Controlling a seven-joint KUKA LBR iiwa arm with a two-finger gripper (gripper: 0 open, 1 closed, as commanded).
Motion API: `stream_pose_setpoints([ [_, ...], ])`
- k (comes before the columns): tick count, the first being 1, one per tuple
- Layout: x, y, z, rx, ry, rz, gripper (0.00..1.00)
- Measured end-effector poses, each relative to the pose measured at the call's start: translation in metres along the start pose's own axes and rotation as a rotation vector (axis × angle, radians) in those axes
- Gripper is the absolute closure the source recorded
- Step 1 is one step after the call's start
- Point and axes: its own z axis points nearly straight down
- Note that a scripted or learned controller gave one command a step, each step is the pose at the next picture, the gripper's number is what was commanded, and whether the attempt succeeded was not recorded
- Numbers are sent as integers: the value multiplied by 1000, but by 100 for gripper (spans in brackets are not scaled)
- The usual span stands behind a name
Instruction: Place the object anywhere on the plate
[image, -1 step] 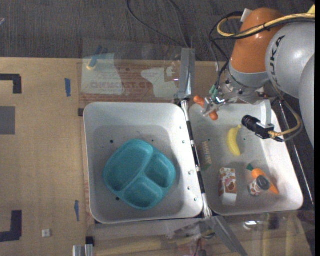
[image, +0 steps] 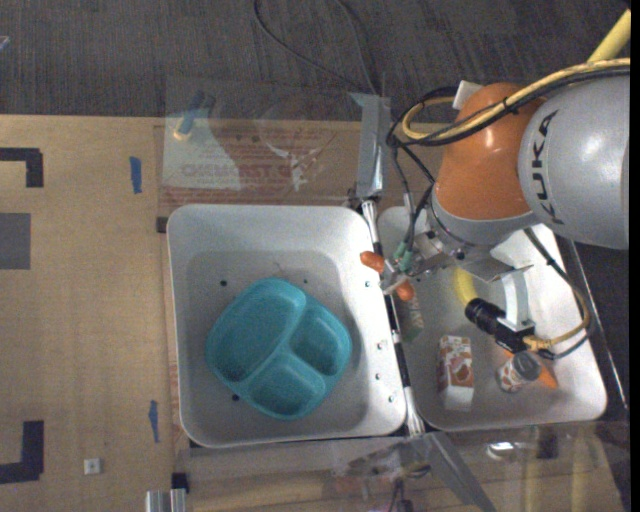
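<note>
Carrot-like orange object (image: 385, 275) is sitting right at the rim between the two bins, just under my fingers (image: 408, 262), and I cannot tell whether they are gripping it or merely hovering beside it (the wrist is blocking the view). I am hanging there because the teal plate (image: 280, 347) is lying in the left bin (image: 190, 300), a short carry across the divider.
</note>
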Motion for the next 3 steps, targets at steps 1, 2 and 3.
stream_pose_setpoints([
  [1,28,15,0,-2,-1,79,100],
  [2,90,0,-2,2,1,52,100],
  [3,90,0,-2,2,1,52,0],
])
